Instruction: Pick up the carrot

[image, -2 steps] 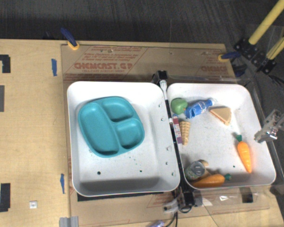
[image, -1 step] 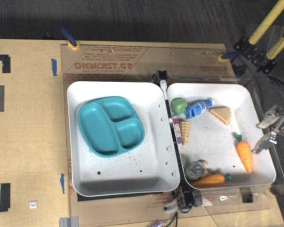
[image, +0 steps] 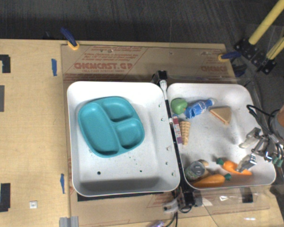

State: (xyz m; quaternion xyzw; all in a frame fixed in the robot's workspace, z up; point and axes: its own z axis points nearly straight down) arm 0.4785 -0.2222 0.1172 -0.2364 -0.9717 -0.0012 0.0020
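Just left of the carrot (image: 235,167) lies a grey can (image: 196,170), with an orange piece (image: 209,180) below it. My end effector (image: 255,151) hovers right of the carrot; I cannot tell its opening. Crowding could spoil my grasp.

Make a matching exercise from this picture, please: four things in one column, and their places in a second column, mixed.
Things:
1. teal divided plate
2. green ball
3. carrot
4. blue bottle

Places:
A. near the front wall of the right bin, beside the gripper
B. alone in the left bin
C. lying just right of the green ball
D. back left corner of the right bin

Pairs: 1-B, 2-D, 3-A, 4-C
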